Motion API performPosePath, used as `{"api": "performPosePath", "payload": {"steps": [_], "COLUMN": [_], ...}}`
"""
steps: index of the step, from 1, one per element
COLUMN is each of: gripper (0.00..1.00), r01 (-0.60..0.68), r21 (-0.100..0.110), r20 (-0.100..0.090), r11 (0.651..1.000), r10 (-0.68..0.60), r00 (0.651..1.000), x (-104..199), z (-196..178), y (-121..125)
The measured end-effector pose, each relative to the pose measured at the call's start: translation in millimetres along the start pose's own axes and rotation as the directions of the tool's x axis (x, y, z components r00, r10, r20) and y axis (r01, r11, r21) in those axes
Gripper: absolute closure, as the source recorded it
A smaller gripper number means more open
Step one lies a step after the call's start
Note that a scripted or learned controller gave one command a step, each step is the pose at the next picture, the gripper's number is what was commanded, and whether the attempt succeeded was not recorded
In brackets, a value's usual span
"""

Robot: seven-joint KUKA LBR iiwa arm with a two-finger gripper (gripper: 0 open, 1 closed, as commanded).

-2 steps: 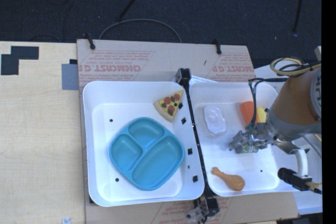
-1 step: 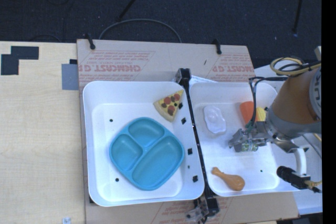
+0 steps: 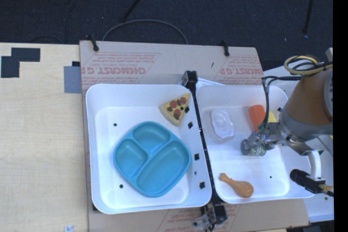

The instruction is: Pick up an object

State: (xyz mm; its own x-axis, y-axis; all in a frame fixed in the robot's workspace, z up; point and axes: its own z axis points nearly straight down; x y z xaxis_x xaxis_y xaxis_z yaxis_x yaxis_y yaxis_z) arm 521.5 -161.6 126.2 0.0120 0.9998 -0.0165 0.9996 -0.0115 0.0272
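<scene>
So the grey arm with the orange band comes in from the right edge and leans down over the right shallow white bin, with the wrist angled left and downward. The small two-finger gripper sits low near the middle-right of that bin floor, just below an orange carrot-like piece. Honestly can't tell whether it's open, closed, or gripping anything; that end is a dark grey blur from up here.

In the same bin there's a tan toy chicken drumstick lying flat near the front wall, long axis running left to right with a slight downward tilt, thin bone end pointing left and the fat end to the right. It's well apart from the gripper. A clear, whitish plastic lump sits toward the back left of that bin, near the gripper but not touching it.

The left shallow white bin holds a blue three-compartment plastic plate, set at a diagonal, and a toy pizza slice beside the divider, its tip pointing lower left-ish and its crust toward the upper right.
</scene>
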Motion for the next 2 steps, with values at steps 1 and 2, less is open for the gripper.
{"api": "performPosePath", "payload": {"steps": [1, 2], "gripper": [1.00, 1.00], "r01": [0.014, 0.013], "r21": [0.023, 0.024], "r20": [-0.016, -0.016], "r11": [1.000, 1.000], "r10": [-0.013, -0.012], "r00": [1.000, 1.000], "x": [5, -5], "z": [-61, -113], "y": [4, 13]}}
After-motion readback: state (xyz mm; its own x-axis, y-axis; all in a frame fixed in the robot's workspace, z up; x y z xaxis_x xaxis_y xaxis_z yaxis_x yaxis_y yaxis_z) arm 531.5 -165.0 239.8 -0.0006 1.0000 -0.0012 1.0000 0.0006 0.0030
